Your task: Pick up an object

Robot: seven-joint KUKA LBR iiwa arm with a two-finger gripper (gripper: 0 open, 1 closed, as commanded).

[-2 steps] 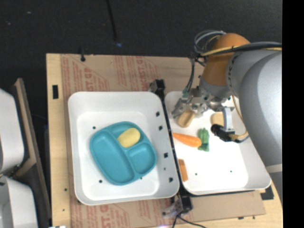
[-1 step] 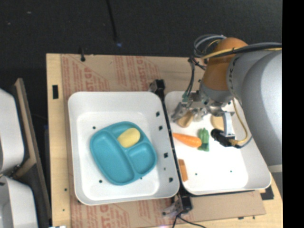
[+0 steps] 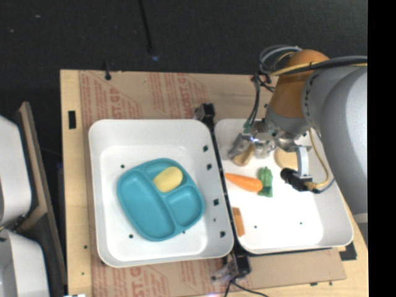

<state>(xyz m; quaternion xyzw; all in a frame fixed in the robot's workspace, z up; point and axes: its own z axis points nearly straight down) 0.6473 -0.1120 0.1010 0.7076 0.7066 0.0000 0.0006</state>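
The claw (image 3: 247, 146) hangs low in the upper left part of the right bin (image 3: 309, 231), in the upper right of the frame, at the end of the grey arm (image 3: 340, 122) with its orange band. Its metal fingers stand a little apart and point down-left, with a small tan object (image 3: 242, 158) just at their tips. I cannot tell if this object is really between the fingers or only beside them, so I do not call it held.

Just below the claw lies a toy carrot (image 3: 243, 182), orange with a green top on its right end, flat on the bin floor. Lower, near the bin's left wall, is a small orange block (image 3: 237, 221). In the left bin (image 3: 105, 166), at the middle of the frame, a blue divided plate (image 3: 148, 209) carries a yellow piece (image 3: 167, 179) in its upper compartment.

To do this step well, I think the claw should come straight down so the tan object sits in the middle between both fingers, then close fully before lifting. The object is close to the bin's left wall, so a finger may hit the wall or push the object away. A slow, vertical lift would show if the grip is real.
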